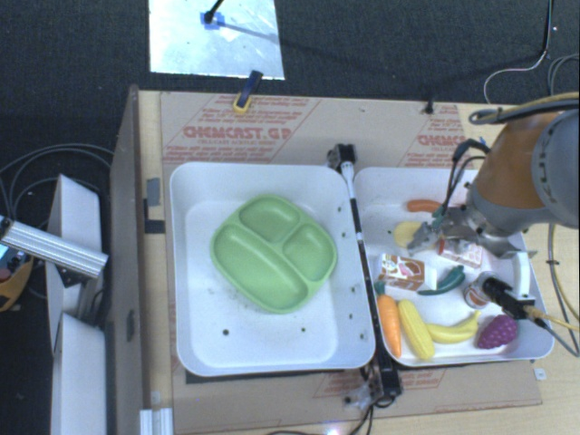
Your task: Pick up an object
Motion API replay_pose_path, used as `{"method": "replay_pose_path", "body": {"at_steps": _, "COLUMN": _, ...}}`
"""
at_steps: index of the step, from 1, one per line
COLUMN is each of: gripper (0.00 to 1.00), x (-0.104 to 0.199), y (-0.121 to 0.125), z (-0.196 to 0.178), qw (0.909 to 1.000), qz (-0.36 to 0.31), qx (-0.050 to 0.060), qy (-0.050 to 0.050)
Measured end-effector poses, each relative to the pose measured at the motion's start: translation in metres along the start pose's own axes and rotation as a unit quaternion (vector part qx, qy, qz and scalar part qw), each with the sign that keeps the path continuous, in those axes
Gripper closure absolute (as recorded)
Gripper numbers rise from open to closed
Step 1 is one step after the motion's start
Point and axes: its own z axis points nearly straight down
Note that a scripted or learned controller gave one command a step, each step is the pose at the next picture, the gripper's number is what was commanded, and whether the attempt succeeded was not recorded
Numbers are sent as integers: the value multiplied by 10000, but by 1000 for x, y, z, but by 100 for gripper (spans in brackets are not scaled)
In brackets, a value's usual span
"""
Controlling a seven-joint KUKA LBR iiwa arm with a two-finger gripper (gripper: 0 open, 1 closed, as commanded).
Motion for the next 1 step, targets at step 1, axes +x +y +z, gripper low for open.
{"method": "replay_pose_path", "body": {"at_steps": 1, "gripper": 0, "x": -7, "y": 71, "z": 12, "qw": 10000, "qz": -21, "qx": 11, "qy": 12}}
